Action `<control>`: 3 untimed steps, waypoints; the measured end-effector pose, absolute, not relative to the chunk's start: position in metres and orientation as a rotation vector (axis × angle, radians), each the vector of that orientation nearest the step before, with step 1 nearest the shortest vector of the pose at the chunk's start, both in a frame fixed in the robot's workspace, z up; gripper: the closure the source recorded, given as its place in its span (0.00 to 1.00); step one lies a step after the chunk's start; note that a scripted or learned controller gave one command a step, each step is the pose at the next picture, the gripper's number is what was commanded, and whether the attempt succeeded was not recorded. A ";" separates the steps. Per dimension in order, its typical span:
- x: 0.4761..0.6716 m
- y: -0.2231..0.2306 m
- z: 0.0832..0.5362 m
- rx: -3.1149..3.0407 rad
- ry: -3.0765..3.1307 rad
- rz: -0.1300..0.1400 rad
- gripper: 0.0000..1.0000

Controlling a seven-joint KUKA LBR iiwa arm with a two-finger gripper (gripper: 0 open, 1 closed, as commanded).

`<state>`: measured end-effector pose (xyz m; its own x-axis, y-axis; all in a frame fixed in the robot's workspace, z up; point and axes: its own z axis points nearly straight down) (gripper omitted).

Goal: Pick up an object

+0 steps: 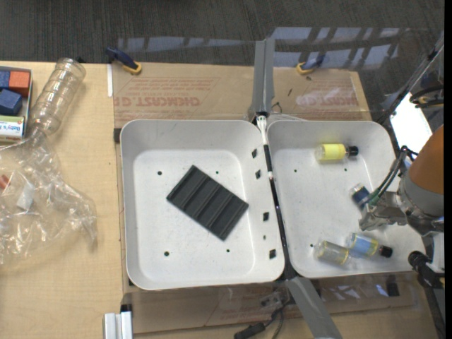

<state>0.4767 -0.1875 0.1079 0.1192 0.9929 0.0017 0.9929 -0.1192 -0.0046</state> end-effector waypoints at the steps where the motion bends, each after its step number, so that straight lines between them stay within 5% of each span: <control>1: 0.477 -0.187 0.108 -2.347 -2.082 0.003 0.00; 2: 0.477 -0.169 0.101 -2.423 -1.995 0.001 0.00; 3: 0.477 -0.169 0.109 -2.422 -1.995 0.002 1.00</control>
